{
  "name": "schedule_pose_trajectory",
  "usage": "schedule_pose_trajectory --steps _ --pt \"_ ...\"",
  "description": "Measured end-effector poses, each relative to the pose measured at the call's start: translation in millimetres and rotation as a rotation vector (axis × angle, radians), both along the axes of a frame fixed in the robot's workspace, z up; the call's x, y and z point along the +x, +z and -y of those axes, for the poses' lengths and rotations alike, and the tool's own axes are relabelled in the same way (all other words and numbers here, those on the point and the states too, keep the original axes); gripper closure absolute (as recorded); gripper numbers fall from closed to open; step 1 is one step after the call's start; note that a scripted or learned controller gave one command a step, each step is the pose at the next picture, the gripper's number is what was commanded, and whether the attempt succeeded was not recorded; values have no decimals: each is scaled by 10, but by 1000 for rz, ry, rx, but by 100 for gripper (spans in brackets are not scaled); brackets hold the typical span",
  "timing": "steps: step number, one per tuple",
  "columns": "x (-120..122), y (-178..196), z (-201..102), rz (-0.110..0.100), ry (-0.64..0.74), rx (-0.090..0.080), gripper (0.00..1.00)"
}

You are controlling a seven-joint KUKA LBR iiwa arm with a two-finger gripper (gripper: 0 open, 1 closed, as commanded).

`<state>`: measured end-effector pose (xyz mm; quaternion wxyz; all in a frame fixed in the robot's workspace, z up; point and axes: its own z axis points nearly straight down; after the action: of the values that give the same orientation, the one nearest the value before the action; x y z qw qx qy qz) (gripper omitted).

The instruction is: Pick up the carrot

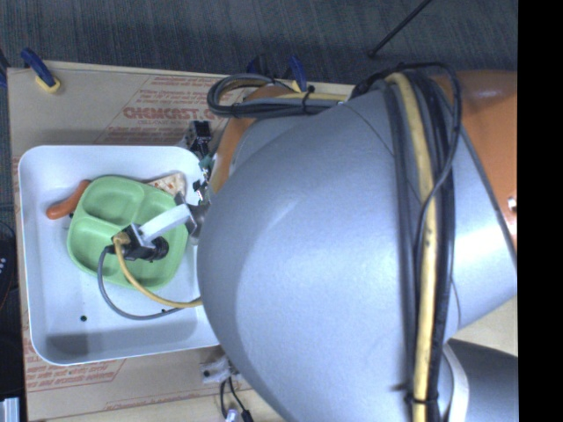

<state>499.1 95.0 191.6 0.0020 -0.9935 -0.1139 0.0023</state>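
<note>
The left white bin (26, 236) holds a green divided plate (114, 214) of smooth, glossy plastic with rounded compartments. The carrot (59, 207), orange and slim, lies on the bin floor against the plate's left rim, near the bin's left wall. A flat tan piece (167, 183) sits at the plate's upper right edge. Bare white floor runs along the bin's near wall. The grey arm (334, 253) covers the view's right side. Whether the gripper (199, 202) by the plate's right edge is open or closed cannot be told.
</note>
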Motion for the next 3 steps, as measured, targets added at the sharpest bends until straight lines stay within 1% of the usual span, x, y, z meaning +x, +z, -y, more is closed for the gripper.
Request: schedule_pose_trajectory --steps 1,2,3 --pt "-234 -997 -469 1 -22 0 0" --pt "-189 -875 -492 14 -14 3 100" --pt "-230 694 -41 1 94 -1 100"
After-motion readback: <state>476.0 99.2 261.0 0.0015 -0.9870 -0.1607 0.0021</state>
